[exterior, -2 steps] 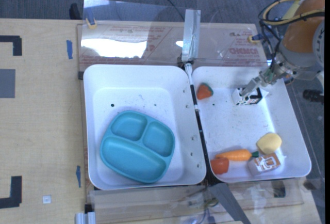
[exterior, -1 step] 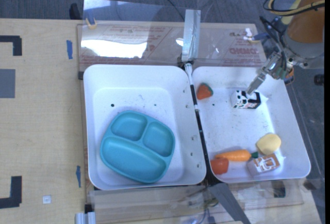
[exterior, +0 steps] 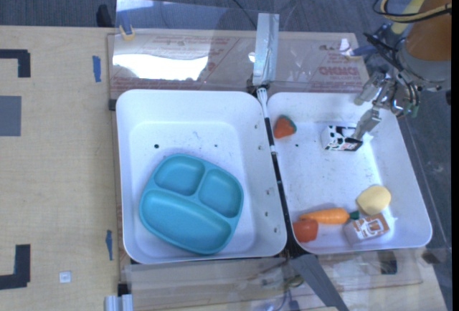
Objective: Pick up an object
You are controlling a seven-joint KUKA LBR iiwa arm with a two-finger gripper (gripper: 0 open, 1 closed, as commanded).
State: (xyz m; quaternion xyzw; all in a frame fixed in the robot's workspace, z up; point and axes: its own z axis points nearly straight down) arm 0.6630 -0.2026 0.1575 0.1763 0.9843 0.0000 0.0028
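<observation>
2 shallow white bins sit side by side on the bench, the left bin (exterior: 136, 116) and the right bin (exterior: 409, 180), meeting along a dark seam in the middle. A clear plastic sheet (exterior: 186, 51) stands along their far edge.

Largest of the loose things is a blue divided plate (exterior: 190, 202) with 3 compartments, lying in the near half of the left bin.

The arm (exterior: 430, 23) comes in at the far right, grey with an orange band and yellow and black cables looped above it. Its gripper (exterior: 369, 120) hangs over the far right part of the right bin, fingers slightly apart and clamped on nothing, the tips just beside a small black-and-white cow toy (exterior: 338, 139).

A small orange and green piece, perhaps a strawberry (exterior: 285, 127), lies to the left of the cow, close to the seam. Along the near edge of the right bin, a yellow lemon (exterior: 374, 198) rests against a small white carton (exterior: 368, 228), with an orange carrot (exterior: 326, 216) just left of them and a red tomato (exterior: 305, 230) touching the carrot's left end. Nothing lies between the gripper and the cow.
</observation>
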